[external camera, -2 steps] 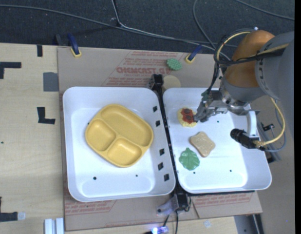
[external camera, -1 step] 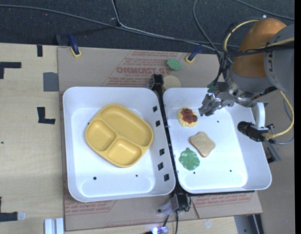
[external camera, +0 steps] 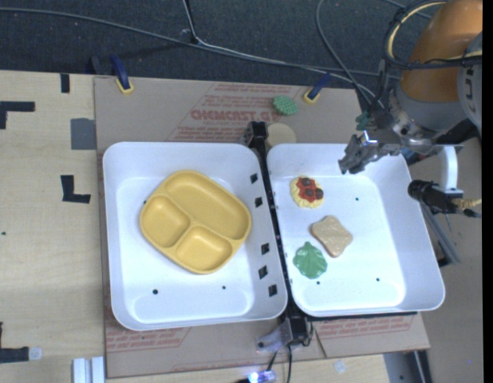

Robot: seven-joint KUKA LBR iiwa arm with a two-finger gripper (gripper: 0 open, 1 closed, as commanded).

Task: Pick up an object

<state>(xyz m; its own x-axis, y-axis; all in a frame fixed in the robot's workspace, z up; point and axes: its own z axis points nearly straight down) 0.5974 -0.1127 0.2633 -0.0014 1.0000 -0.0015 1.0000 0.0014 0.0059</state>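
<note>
The tool (external camera: pixel 349 159) is seen above the far part of the right bin (external camera: pixel 390 290); whether it is released or clenched cannot be told. Nothing is seen between it and the bin floor. Nearer the camera and to its left, a small pizza (external camera: pixel 307 191), a toast slice (external camera: pixel 332 235) and a green leaf (external camera: pixel 310 260) are lined up. A yellow divided tray (external camera: pixel 195 220) is held by the left bin (external camera: pixel 127 294).

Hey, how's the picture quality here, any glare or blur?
Camera view: light is even and soft, with faint shadows under the yellow tray; the white bins look bright but keep their edges; the gripper looks slightly soft; the toy foods are small, details unclear.
</note>
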